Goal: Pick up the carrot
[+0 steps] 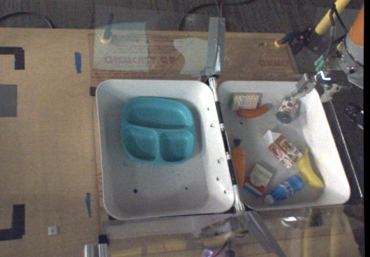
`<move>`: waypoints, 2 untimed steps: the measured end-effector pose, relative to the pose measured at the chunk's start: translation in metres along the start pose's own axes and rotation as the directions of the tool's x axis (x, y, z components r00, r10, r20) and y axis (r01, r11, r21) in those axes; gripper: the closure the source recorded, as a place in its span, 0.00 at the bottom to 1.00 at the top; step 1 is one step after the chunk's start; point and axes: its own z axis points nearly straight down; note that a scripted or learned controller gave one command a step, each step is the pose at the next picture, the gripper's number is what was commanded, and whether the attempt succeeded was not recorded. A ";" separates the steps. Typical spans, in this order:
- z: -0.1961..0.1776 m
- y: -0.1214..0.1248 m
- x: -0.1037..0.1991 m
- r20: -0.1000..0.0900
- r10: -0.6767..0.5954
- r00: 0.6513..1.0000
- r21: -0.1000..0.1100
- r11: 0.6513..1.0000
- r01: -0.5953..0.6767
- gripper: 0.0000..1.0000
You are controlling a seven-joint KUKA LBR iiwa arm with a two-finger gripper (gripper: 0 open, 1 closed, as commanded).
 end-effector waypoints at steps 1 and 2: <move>-0.058 0.025 0.021 0.002 0.045 0.999 -0.002 0.999 -0.045 0.00; 0.061 -0.020 0.024 0.000 0.129 0.992 0.000 0.992 -0.129 0.00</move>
